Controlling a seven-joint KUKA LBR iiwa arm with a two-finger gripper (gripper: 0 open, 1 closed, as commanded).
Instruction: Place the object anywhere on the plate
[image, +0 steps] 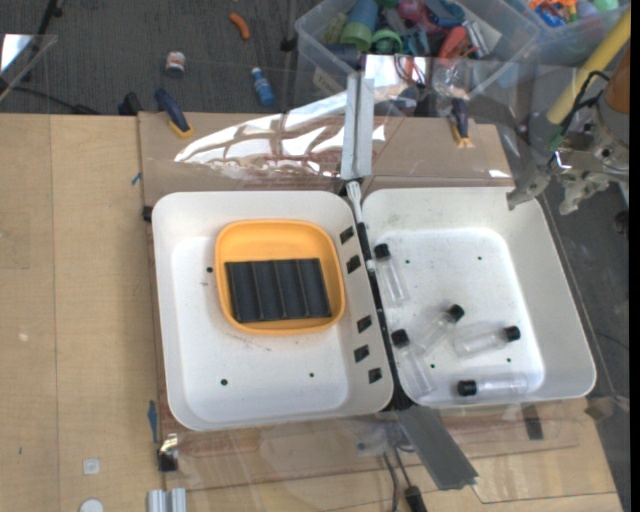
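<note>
An orange plate (280, 240) lies in the left bin (190, 380), toward its back. A black ribbed rectangular object (278, 290) rests flat on the plate and covers most of its middle. Several clear vials with black caps lie scattered in the right bin (560, 340): one (388, 275) near the divider, one (485, 340) in the middle and one (492, 385) at the front. My gripper (560, 182) hangs at the far right, just outside the right bin's back right corner, away from the plate and the vials. Nothing shows in its grasp.
A metal divider post (357, 125) rises between the bins at the back. A clear box of coloured toys (420, 30) stands behind the bench. Black clips (362, 323) line the seam between the bins.
</note>
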